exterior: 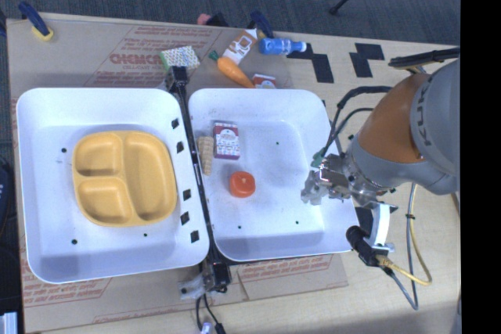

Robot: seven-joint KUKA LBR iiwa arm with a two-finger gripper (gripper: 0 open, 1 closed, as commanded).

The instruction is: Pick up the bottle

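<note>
Arm [407, 137]: The grey and orange arm is reaching in from the right and bending over the right edge of the right bin [313, 102].

Gripper [317, 188]: It is hanging just inside the right wall of that bin, over bare white floor. It is too small and jumbled to tell whether it is open or closed. Nothing is showing in its grip.

Blue bottle [279, 47]: It is lying on its side on the cardboard, past the far edge of the right bin. It is sitting outside both bins and well apart from the gripper, so the job is looking not yet begun.

White and orange bottle [239, 48]: It is lying tilted just left of the blue one, also outside the bins. Which of the two the task means is hard to say.

Carrot [233, 72]: It is resting near the far rim of the right bin, close to both bottles, so it may be getting in the way of a grab.

Right bin things: A red box [225, 140], a cone [205, 154] and a round red-orange toy [242, 184] are sitting in the left half, away from the gripper.

Left bin [31, 168]: It is holding a yellow plate [125, 176] with three parts.

Next move, as a guess: The arm is needing to lift and go far and a bit left to reach a bottle.
</note>
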